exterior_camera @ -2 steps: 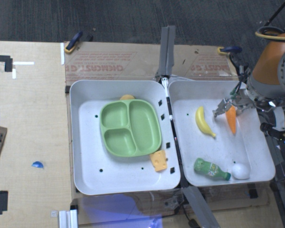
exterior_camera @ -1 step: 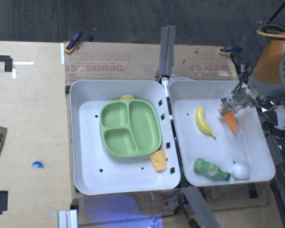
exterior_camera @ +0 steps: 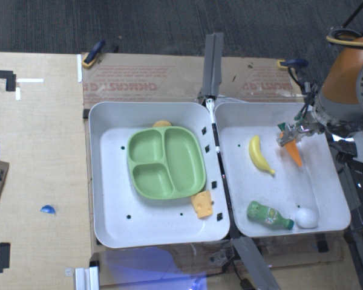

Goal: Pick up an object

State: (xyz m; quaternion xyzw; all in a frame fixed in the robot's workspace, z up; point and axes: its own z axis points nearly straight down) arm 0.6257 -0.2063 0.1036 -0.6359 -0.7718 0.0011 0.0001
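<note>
Claw (exterior_camera: 288, 136) w/ carrot (exterior_camera: 294, 152), right bin (exterior_camera: 327, 180)

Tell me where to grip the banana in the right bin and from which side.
Probably from straight above, at the thick middle of the banana, fingers closing across its width. It lies flat and alone on the bin floor, with free space on both long sides.

Even, diffuse overhead light is falling across both bins; the left bin (exterior_camera: 109, 180) and right bin (exterior_camera: 327, 192) are reading bright white without harsh glare. Soft shadows are sitting under objects. A bluish patch is glowing below the left bin's near edge. Focus is looking slightly soft throughout.
</note>
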